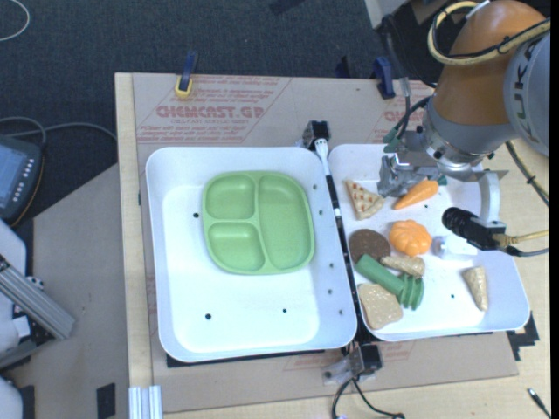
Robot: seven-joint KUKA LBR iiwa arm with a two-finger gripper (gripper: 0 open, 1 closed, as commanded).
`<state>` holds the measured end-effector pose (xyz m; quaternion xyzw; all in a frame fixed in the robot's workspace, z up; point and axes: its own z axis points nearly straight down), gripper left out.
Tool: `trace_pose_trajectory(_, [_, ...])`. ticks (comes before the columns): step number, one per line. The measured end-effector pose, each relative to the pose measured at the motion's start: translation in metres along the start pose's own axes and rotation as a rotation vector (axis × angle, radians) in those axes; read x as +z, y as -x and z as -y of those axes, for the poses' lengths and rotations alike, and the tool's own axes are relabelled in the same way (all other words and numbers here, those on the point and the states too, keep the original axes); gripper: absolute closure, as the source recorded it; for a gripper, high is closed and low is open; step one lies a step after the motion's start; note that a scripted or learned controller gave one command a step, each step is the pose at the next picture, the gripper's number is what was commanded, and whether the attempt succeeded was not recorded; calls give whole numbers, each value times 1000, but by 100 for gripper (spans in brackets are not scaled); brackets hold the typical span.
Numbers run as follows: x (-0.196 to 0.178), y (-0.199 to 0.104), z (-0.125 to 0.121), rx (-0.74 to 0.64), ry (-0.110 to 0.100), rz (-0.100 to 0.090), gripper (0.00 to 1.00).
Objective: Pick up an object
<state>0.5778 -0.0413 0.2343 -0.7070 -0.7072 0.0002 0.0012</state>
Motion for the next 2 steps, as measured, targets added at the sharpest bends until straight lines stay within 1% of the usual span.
trace_pose_trajectory(1, [18, -2, 9, 1, -3, 1, 100])
trace_pose_trajectory(2, [15, -9, 5, -1, 3, 1, 100])
